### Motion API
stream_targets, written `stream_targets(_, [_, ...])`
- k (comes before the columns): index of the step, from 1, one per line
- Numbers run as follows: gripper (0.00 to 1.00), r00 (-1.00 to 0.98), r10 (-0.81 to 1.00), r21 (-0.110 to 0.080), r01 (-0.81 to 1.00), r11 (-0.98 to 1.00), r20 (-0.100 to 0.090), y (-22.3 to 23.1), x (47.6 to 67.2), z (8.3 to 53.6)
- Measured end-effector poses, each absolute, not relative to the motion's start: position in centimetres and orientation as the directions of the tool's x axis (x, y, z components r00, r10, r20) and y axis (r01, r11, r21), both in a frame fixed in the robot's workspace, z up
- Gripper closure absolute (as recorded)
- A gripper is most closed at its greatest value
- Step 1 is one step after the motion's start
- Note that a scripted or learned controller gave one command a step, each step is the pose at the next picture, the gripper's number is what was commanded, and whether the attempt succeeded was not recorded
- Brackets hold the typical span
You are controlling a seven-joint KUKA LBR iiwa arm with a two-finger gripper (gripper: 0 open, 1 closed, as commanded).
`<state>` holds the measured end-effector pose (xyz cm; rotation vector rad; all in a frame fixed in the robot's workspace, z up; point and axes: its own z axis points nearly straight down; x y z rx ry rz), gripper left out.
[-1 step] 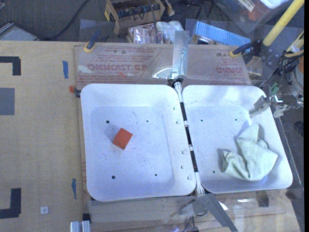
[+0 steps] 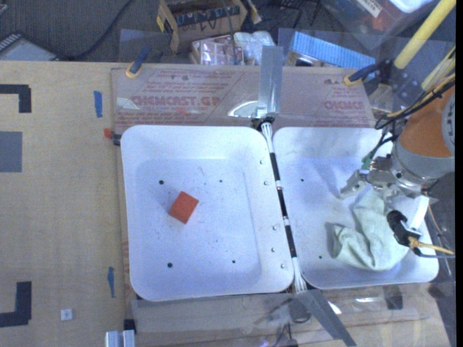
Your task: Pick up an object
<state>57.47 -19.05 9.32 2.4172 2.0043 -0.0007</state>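
Wooden bench (image 2: 58, 215), two white bins. Gripper (image 2: 356, 185) over right bin (image 2: 311, 150), above pale cloth (image 2: 365, 233) at 5 o'clock (jaw state: cannot tell). Orange block (image 2: 184, 207) in left bin (image 2: 145, 150). Advice: descend centred on cloth fold.

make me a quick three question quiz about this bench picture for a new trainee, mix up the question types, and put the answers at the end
1. True or false: the orange block lies in the left bin.
2. Which bin holds the crumpled cloth? A) left B) right
3. Fill in: the claw hangs above the ____ bin.

Key: 1 true. 2 B. 3 right.
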Motion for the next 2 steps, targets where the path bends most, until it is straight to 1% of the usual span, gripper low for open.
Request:
stream_targets(1, [0.00, 0.099, 0.995, 0.001, 0.995, -0.099, -0.002, -20.62, 55.97, 11.95])
stream_targets(2, [1.00, 0.100, 0.995, 0.002, 0.995, -0.100, -0.003, -20.70, 56.02, 12.79])
